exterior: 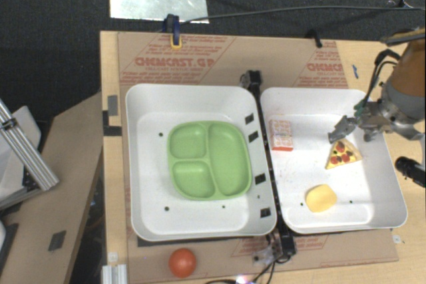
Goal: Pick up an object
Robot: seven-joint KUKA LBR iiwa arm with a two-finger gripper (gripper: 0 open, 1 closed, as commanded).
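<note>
In the right bin (383,209) lie a toy pizza slice (343,155), a yellow rounded object (320,198) near the front wall, and a small white packet with red print (281,134) by the left wall. My gripper (351,134) hangs just above the pizza slice's far edge. Its two grey fingers (341,128) are spread apart, open, with nothing between them. The arm comes in from the right, over the bin's right wall.
The left bin (143,143) holds a green divided plate (208,159). A red ball (182,262) sits on the bench in front of the left bin. A blue and yellow clamp (173,31) stands at the bench's far edge.
</note>
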